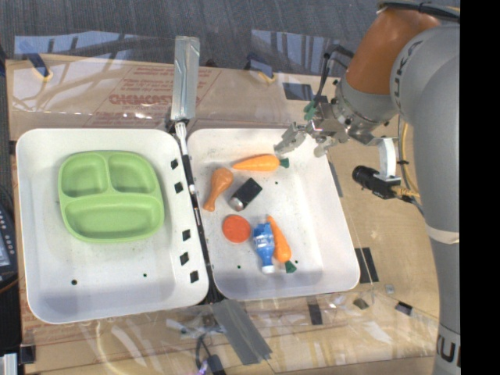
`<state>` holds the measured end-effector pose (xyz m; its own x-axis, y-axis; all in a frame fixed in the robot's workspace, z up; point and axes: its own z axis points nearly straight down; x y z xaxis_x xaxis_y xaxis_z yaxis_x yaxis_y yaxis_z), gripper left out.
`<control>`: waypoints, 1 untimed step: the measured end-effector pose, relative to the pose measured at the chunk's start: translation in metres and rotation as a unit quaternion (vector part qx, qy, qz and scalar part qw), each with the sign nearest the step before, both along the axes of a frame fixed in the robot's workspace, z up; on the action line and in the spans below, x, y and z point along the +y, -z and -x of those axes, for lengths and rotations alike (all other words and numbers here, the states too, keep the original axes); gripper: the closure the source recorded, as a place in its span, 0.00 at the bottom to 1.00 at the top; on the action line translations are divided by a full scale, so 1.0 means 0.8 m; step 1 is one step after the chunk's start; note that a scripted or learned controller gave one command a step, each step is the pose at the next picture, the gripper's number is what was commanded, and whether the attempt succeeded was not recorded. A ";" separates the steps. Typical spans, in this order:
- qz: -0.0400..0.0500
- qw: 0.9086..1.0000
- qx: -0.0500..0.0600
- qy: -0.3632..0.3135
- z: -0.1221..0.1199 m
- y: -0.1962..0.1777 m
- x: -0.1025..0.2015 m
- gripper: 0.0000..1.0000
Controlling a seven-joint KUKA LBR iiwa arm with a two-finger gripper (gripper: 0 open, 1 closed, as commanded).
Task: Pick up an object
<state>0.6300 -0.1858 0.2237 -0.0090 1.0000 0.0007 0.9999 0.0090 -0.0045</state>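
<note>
A grey carpeted floor lies behind your tabletop (pixel 367 233), which is covered in brown cardboard and strips of clear tape. Two shallow white bins sit on it side by side, their rims touching along the middle.

In the left bin (pixel 39 233) you have a green divided plate (pixel 111 194) with three compartments, lying flat toward the bin's back half.

The right bin (pixel 328 233) holds the small items. A toy carrot (pixel 256 163) lies across the back of the bin, its green tip pointing right. Just below and left of it is a toy chicken drumstick (pixel 218 187), tilted, and beside that a small black block (pixel 247 193). Nearer the front you see an orange-red round piece (pixel 236 229), touching or almost touching a small blue bottle (pixel 265 248) with a white cap. A second toy carrot (pixel 280 245) lies along the bottle's right side, touching it.

The arm (pixel 426 92) comes in from the right, and its end effector (pixel 301 136) hangs over the back right corner of the right bin, just beside the first carrot's green tip. Its fingers stand slightly apart, with nothing between them. Whether a fingertip touches the carrot, you cannot tell from this angle.
</note>
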 end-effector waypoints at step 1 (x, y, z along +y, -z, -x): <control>0.000 0.998 0.001 0.059 0.145 0.087 -0.014 0.00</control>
<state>0.5141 -0.1969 0.1539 0.1089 0.9941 0.0012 0.9940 -0.1089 -0.0068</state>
